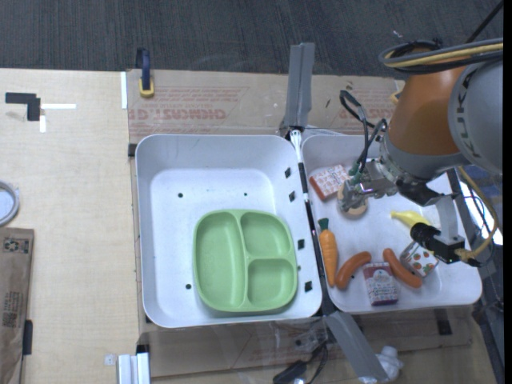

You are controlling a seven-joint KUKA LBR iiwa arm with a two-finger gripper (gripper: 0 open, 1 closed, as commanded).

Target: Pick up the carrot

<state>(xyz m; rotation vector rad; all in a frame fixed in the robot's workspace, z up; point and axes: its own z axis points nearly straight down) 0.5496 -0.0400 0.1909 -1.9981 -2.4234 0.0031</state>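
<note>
Nearby, one carrot [328, 251], two sausages [353, 268]; gripper [354, 199] fingers' state possibly unreadable.

Single fixed cam sitting above the bench [64, 182], looking down at a slant, taking in both bins [152, 214]; arm [436, 118] entering from right.

Carrot [328, 250]: orange, green top. Divided plate [244, 260]: light green. Bins [160, 214]: white. Two sausages [353, 268]: red-orange. Banana [410, 218]: yellow. Surface [64, 182]: pale wood.

Carrot [328, 250]: orange, green top, lying flat along left wall of right bin, green end pointing away, beside sausage.
</note>
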